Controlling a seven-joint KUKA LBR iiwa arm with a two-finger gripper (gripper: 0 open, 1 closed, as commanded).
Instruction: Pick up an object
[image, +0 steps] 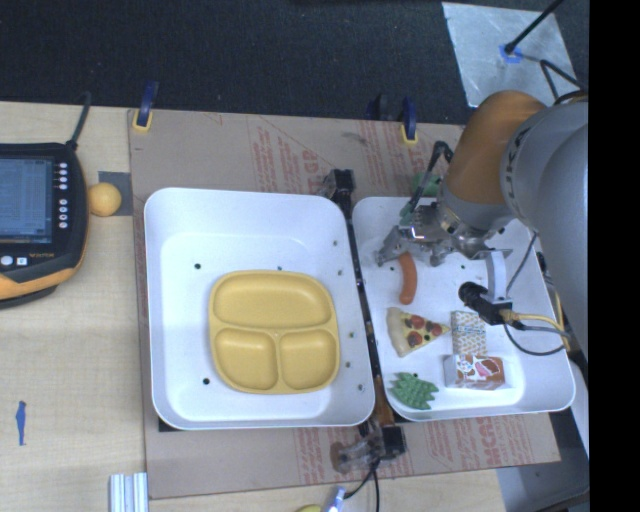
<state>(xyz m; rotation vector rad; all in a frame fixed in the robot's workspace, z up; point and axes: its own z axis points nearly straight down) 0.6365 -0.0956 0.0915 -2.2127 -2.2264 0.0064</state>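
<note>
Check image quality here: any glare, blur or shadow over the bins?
Camera view: the left bin glares near-white, so its wall edges wash out; the yellow tray is sharp; the arm is soft and shades the right bin's top; the gripper blurs there.

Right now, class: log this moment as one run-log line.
arm: over right bin | gripper: above toy hot dog | held: nothing seen | yellow tray: left bin

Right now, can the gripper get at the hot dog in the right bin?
Probably yes. The gripper sits low in the right bin, right at the upper end of the hot dog. The sausage lies apart from the pizza slice below it, so nothing crowds it from above.
</note>
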